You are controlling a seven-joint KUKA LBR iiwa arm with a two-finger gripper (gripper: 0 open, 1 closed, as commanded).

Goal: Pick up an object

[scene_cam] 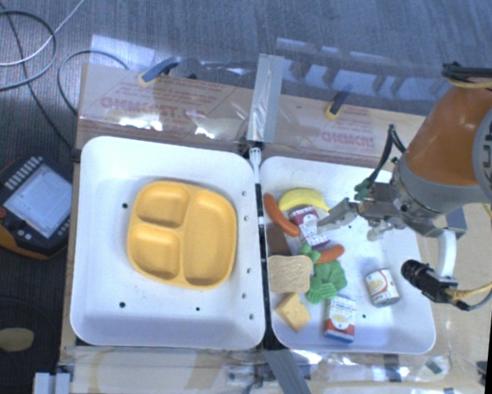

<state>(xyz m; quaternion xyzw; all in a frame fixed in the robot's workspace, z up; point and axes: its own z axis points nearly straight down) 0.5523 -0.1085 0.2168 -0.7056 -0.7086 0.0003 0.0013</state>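
Observation:
The right bin [415, 336] holds a heap of toy food. At its left side lie a yellow fruit [302, 197], a red sausage [277, 213] and a small labelled bottle [312, 228]. Below them are a carrot [333, 252], a green leafy piece [327, 280], a bread slice [287, 274] and a cheese wedge [293, 311]. A small carton [340, 320] and a can [382, 286] lie further right. My gripper [342, 213] hangs over the right bin, just right of the bottle and above the carrot. I see nothing held in it.
The left bin [94, 307] holds a yellow divided plate [183, 233]. The arm's orange band [458, 135] and a black attachment [421, 278] stand over the right bin's right side. A handheld pendant [27, 204] and cables lie on the floor at left.

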